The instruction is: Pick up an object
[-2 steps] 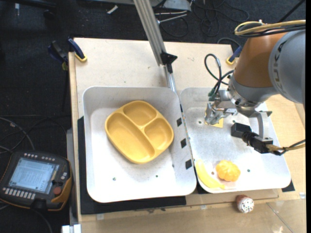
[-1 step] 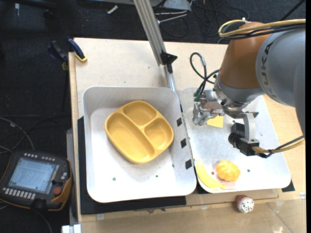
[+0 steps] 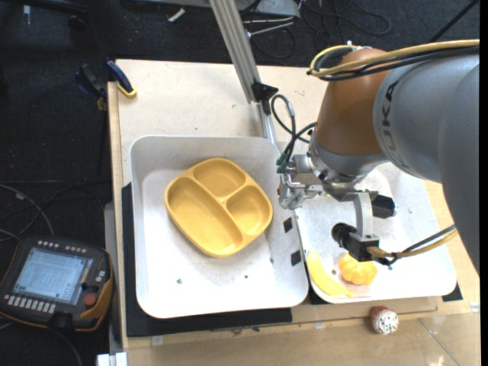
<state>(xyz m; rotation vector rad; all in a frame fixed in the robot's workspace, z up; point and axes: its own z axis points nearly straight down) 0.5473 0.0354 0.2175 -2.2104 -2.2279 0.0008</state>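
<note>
The gripper (image 3: pixel 292 193) hangs over the seam between the bins, and I cannot tell whether its jaws are apart or together. A yellow three-compartment plastic plate (image 3: pixel 219 206) lies in the left white bin (image 3: pixel 152 269). A yellow banana-shaped toy (image 3: pixel 324 279) and a lumpy orange-yellow toy (image 3: pixel 358 271) sit side by side at the near edge of the right white bin (image 3: pixel 418 204).

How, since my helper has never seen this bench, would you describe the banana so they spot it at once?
Of the two white bins, go to the right bin. In its corner nearest the camera, on the side next to the left bin, lies the banana. Unlike the rounded orange-yellow lump beside it, it is long, curved and pale yellow.
</note>
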